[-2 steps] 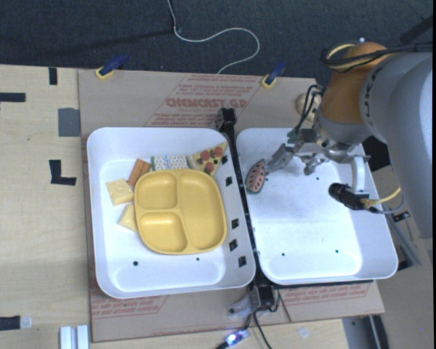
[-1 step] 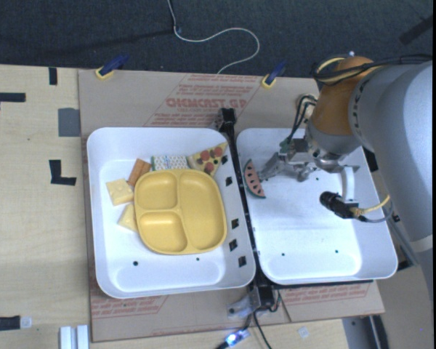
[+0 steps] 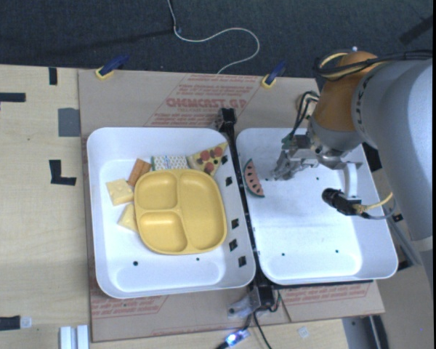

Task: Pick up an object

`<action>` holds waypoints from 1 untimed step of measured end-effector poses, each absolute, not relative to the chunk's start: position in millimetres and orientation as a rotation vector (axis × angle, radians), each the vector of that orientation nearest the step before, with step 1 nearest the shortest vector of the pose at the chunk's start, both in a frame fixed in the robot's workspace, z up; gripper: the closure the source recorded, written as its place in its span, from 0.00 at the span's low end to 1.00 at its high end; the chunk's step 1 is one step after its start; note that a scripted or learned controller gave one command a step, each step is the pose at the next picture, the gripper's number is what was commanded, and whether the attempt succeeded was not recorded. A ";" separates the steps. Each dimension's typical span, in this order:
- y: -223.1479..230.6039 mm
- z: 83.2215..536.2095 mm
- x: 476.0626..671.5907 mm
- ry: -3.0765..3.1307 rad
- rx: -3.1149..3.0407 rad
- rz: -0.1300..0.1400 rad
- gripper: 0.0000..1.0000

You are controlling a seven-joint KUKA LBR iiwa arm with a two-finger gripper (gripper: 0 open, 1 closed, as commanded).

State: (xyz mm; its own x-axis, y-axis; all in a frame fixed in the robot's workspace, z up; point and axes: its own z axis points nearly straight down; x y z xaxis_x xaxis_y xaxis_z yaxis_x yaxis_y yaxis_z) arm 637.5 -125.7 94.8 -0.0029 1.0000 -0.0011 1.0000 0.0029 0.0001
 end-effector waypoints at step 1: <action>-131.4 139.1 636.1 2.222 2.220 0.002 1.00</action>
